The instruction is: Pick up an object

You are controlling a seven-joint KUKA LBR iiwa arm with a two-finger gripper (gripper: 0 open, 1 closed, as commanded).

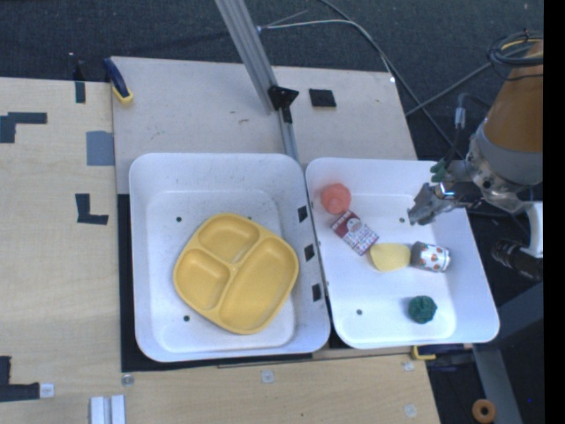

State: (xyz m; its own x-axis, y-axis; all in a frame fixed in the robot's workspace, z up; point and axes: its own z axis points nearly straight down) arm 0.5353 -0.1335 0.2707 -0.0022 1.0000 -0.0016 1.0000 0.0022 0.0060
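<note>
1. No writing can be read anywhere; the small red-and-white packet (355, 233) carries a printed label, but its lettering is too small to make out.
2. That packet is flat and rectangular, lying at a slant in the right bin (468, 263), just below a round, matte salmon-pink ball (335, 198).
3. Beside the packet lies a soft-looking pale yellow lump (389, 257), oval and smooth, touching a small glossy white piece with red markings (432, 257) on its right.
4. Nearer the front of the same bin sits a dark green ball (422, 308) with a rough, fuzzy surface, well apart from the others.
5. The left bin (146, 237) holds a yellow plastic plate (236, 273) with rounded corners, moulded into three compartments.
6. Both bins are shallow, white, smooth plastic with rounded rims; they stand on a pale wooden bench (53, 237) marked with dark tape pieces.
7. The gripper (425, 210) hangs over the right bin's far right part, above and to the right of the yellow lump; its dark metal fingers appear spread, with nothing between them.
8. The arm's orange band (516, 104) looks smooth and glossy above the grey wrist.
</note>
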